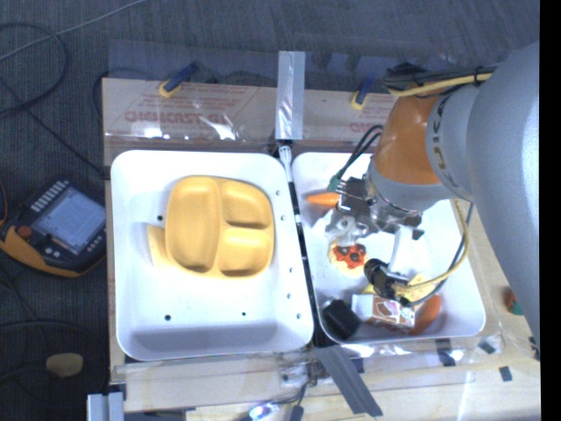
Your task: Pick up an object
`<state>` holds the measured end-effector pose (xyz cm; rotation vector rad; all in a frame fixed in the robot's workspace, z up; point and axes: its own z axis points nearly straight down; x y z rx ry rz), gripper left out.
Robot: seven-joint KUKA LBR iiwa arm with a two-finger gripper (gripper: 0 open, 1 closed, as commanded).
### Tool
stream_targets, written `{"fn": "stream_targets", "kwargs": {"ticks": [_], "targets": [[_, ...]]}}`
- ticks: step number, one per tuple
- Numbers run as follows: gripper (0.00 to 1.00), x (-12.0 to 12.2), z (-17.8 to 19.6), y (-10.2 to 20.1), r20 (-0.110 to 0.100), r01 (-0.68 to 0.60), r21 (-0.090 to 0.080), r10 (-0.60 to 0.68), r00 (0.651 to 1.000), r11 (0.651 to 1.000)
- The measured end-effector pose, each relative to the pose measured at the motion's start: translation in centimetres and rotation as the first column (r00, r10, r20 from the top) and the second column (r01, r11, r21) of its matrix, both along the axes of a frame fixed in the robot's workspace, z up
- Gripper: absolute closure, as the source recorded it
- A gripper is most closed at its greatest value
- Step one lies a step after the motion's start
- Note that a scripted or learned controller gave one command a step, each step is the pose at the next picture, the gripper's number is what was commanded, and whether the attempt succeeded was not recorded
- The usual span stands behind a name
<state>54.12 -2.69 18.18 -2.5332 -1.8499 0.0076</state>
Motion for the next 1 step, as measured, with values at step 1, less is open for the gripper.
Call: {"fn": "stream_targets", "kwargs": {"ticks": [1], "targets": [[1.0, 5.82, 2.68, 0.57, 0.003, -0.097, -0.002, 0.097, 0.995, 0.995]]}}
